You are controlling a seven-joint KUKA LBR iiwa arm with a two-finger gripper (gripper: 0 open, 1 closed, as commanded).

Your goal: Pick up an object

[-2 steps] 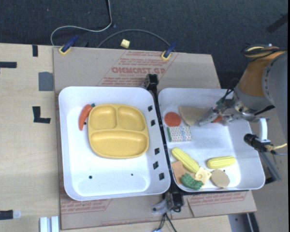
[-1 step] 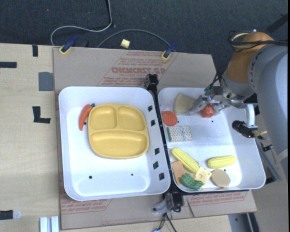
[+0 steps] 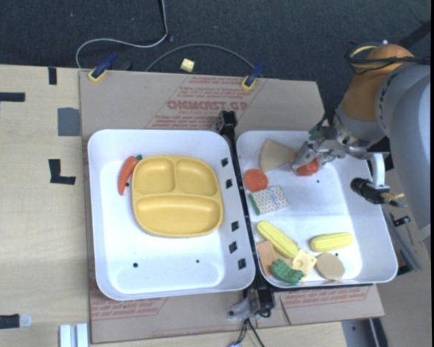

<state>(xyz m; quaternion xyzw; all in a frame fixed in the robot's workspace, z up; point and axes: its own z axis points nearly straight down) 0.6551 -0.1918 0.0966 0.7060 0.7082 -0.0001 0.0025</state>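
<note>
My gripper (image 3: 309, 157) is low over the far part of the right bin (image 3: 362, 215), coming in from the right. A small red-orange piece (image 3: 307, 168) lies right at its tip, partly covered by it. Whether the piece is gripped or just lies under the tip is not visible. A tan wedge (image 3: 275, 154) sits just left of the gripper. Further left are a red round piece (image 3: 255, 180) and a patterned packet (image 3: 269, 199).
Near the right bin's front lie a corn cob (image 3: 276, 238), a yellow piece (image 3: 330, 242), a green piece (image 3: 282, 271) and a tan round piece (image 3: 330, 266). The left bin (image 3: 108, 251) holds a yellow divided plate (image 3: 177, 195) and a red-orange carrot (image 3: 126, 173).
</note>
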